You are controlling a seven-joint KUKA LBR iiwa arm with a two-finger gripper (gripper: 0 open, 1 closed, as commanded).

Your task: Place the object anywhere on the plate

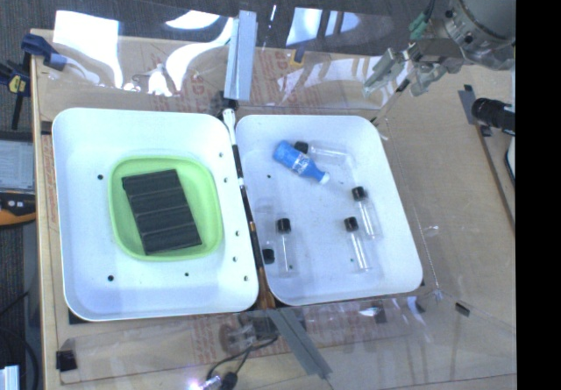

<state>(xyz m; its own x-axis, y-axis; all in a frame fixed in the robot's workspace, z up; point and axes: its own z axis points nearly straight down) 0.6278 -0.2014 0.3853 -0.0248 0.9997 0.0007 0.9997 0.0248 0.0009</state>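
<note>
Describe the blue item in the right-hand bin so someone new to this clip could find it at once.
Start at the right white bin. Near its upper middle lies the blue bottle, tilted on its side. The clear vials around it are colourless with black caps; it is the bin's one blue item.

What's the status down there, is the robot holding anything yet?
Two-finger gripper up beyond right bin's far corner, nothing between its fingers. Blue bottle lying in right bin among small clear vials. Green plate in left bin, dark ridged block on it.

one fixed cam above the bench (pixel 456 204), looking down at a slant on both bins (pixel 79 230).
</note>
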